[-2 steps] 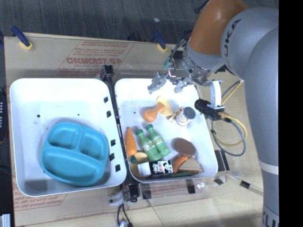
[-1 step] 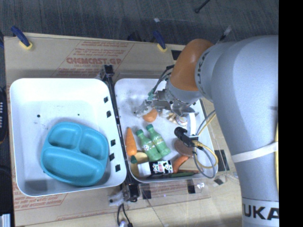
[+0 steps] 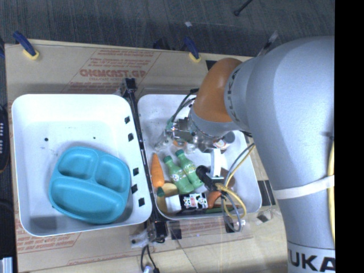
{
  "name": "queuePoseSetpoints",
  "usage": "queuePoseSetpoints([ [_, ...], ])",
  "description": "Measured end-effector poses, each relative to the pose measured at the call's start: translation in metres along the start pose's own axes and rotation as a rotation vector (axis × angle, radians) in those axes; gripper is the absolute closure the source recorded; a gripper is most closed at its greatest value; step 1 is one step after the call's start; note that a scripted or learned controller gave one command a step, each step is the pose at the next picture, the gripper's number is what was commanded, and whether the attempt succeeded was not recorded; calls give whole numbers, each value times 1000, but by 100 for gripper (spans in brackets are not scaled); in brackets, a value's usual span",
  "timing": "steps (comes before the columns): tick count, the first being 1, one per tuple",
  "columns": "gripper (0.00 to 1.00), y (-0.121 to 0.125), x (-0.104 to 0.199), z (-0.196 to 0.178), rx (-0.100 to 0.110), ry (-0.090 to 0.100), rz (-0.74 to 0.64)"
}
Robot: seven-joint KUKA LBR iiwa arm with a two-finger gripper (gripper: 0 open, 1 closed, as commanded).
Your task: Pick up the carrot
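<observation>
The arm (image 3: 284, 124) is cut off by the frame's right and bottom edges, and its bulk covers the right bin's (image 3: 149, 110) right side. The gripper (image 3: 182, 138) is mostly hidden beneath the wrist. The boxed item (image 3: 193, 201) at lower centre has print too small to read.

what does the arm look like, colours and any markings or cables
The arm is bulky, rounded and silver-grey, with an orange band above the wrist. White letters "UKA" show on a dark patch low down, and a pale strap crosses the body. Yellow and black cables loop near the metallic tool.
</observation>
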State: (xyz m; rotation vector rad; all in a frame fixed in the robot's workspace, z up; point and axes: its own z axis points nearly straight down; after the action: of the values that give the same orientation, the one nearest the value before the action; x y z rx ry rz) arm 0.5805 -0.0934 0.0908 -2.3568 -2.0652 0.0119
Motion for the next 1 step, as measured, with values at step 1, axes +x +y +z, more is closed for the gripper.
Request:
queuePoseSetpoints([
  [1, 0, -48, -4, 0, -4, -1, -30],
])
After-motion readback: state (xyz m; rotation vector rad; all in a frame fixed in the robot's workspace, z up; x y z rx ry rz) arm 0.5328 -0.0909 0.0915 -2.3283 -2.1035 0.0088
